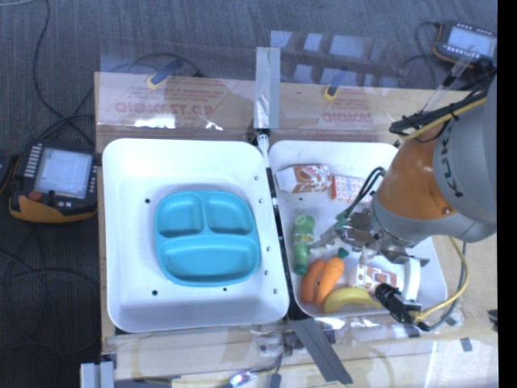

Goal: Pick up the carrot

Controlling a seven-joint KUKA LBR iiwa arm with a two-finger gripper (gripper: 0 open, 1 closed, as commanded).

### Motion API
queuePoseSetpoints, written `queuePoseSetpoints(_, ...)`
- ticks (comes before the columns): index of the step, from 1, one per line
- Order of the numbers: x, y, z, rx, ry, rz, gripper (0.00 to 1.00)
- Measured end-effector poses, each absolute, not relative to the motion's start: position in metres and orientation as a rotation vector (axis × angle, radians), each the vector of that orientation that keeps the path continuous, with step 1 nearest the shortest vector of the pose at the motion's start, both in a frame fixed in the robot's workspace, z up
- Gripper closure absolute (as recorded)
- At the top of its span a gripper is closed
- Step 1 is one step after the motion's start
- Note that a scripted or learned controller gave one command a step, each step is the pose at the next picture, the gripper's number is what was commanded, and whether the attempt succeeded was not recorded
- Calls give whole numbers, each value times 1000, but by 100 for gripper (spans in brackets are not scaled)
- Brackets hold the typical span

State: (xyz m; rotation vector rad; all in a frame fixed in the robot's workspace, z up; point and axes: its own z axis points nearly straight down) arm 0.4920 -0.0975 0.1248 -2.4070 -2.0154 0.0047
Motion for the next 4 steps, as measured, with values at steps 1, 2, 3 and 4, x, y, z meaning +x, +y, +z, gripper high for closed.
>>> queuePoseSetpoints(1, 530, -141, 122, -2519, -1872, 5, 0)
queuePoseSetpoints(2, 491, -93, 183, -2198, -2240, 5, 0)
queuePoseSetpoints(3, 483, -102, 94, -2165, -2274, 1, 0)
queuePoseSetpoints(4, 485, -101, 104, -2168, -2275, -3, 100)
